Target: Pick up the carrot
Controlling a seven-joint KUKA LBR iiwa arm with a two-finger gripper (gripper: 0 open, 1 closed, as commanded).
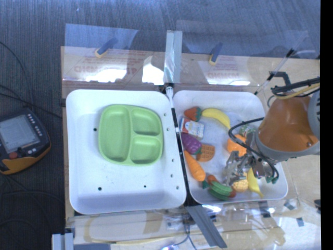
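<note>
The carrot (195, 167) is a long orange toy lying at a slant along the left side of the right bin (270, 191), close to the divider. My gripper (235, 169) hangs low over the right half of that bin, to the right of the carrot and apart from it. It sits just above a yellow corn piece (240, 184). The arm's orange band (287, 124) covers the bin's right wall.
Around the carrot lie a purple eggplant (191, 144), an orange waffle (207, 152), a green vegetable (220, 190), a banana (217, 116), a small white carton (195, 128) and an orange piece (234, 145). The left bin (83, 191) holds a green divided plate (130, 134).
</note>
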